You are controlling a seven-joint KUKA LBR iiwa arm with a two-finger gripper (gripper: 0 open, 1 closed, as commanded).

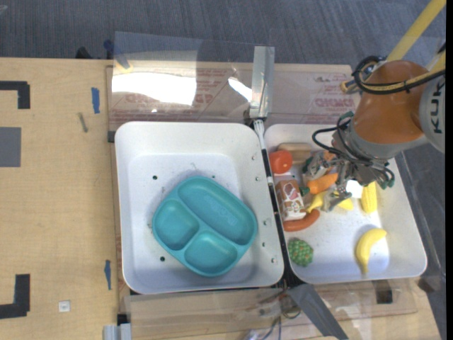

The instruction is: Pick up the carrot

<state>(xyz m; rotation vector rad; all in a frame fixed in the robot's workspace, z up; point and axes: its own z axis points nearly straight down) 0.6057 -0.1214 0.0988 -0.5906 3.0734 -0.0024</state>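
The carrot (320, 184) is a small orange piece lying in the right bin (410, 261), near its middle and among other toy food. My gripper (338, 178) hangs down over that bin from the grey and orange wrist and sits just right of the carrot, close to or touching it. Cables and the wrist cover part of the gripper, and whether the carrot is held is unclear.
Around the carrot lie a red tomato (281, 161), a brown packet (290, 198), a red sausage (301, 222), a green lump (300, 251), a yellow corn cob (369, 197) and a banana (370, 246). The left bin (134, 154) holds a teal divided plate (205, 225).
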